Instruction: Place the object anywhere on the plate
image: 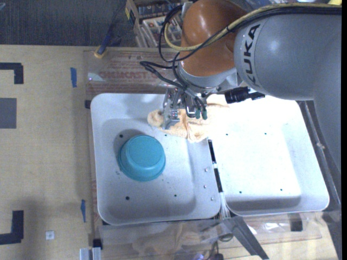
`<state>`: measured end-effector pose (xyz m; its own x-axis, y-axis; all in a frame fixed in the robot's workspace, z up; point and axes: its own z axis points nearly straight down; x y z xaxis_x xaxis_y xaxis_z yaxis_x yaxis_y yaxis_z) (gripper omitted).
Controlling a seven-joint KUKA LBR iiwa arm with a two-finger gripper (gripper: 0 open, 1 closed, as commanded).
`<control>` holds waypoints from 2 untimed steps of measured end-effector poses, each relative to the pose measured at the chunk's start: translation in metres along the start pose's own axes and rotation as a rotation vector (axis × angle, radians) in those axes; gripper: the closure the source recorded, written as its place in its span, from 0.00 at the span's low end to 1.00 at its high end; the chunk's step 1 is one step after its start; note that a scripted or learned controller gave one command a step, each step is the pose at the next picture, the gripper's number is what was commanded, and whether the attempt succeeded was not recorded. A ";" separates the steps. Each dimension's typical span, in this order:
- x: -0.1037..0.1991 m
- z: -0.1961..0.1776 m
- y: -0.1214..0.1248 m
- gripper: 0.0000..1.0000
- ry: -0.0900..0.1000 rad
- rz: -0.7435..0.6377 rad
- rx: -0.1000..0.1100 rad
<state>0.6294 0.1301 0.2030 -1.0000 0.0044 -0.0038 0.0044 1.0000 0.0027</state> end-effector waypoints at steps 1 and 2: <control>0.013 -0.019 0.046 1.00 -0.001 -0.002 -0.001; 0.013 -0.019 0.046 0.00 -0.001 -0.001 -0.001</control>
